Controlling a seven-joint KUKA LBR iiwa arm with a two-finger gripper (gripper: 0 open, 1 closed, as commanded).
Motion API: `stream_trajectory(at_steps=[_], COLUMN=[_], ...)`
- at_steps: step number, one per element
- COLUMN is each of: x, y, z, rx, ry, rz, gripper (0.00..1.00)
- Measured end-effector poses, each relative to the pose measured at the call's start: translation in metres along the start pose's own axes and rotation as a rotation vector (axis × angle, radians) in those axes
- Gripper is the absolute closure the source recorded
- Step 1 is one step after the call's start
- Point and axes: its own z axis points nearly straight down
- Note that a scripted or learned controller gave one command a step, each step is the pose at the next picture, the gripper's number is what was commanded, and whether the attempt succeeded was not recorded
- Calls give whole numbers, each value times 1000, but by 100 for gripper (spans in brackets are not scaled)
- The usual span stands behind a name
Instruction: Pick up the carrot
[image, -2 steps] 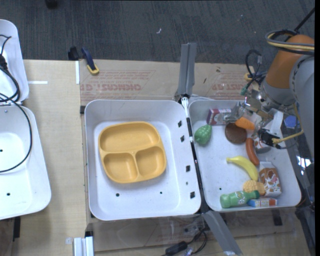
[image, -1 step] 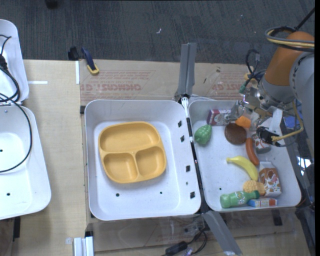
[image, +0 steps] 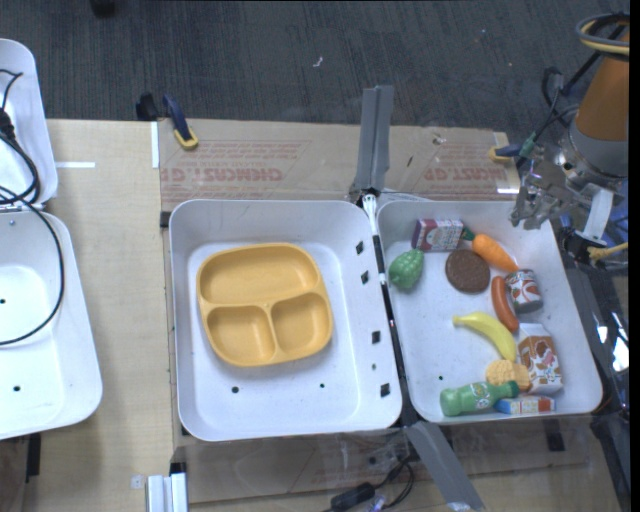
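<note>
The carrot (image: 494, 250), orange with a green top, lies at the back of the right bin (image: 575, 300), between a small purple-and-white carton (image: 437, 234) and a can (image: 524, 291). My gripper (image: 531, 212) hangs at the right bin's back right corner, up and to the right of the carrot and apart from it. Nothing shows between its fingers.
The right bin also holds a green vegetable (image: 405, 269), a brown cookie (image: 466, 270), a sausage (image: 503, 303), a banana (image: 487, 331), a snack box (image: 540, 363) and a green bottle (image: 478, 398). A yellow divided plate (image: 264, 302) sits in the left bin (image: 185, 330).
</note>
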Motion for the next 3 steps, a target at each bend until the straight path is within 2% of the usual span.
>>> stream_trajectory(at_steps=[1, 2, 3], x=[0, -7, -8], y=[0, -21, -18], z=[1, 96, 81], rx=[1, 1, -4], ry=[0, 2, 2], rz=[0, -85, -85], gripper=[0, 0, 100])
